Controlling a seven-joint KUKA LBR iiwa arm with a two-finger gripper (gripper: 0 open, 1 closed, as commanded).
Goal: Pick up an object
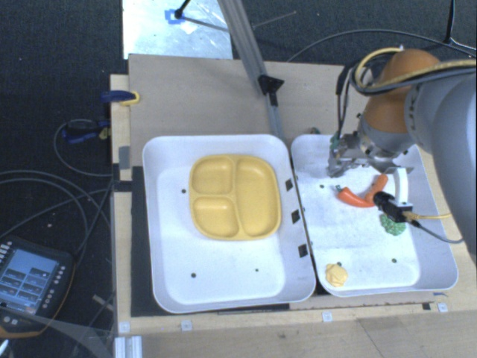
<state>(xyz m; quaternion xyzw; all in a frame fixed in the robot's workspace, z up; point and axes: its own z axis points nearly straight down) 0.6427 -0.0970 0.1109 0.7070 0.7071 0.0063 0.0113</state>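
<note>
So the grey two-finger gripper (344, 162) hangs low over the top-left part of the right-hand shallow white bin (425, 274), and the closest thing to grab is the small orange carrot-shaped toy (363, 195). It lies just below and a bit to the right of the fingertips, close by but apart from them, nothing pinched. Its long axis runs at a slant, from a lower-left tip up to the right, where it looks like it bends upward, so the fingers would want to straddle it across that line. Whether the fingers are spread or pressed together, I honestly can't tell, they're a dark blur from up here. Further off from the fingers, down and right past the carrot, sits a small green leafy toy (393, 224), and well below them a little yellow toy (336, 275) rests near the bin's bottom-left corner.
</note>
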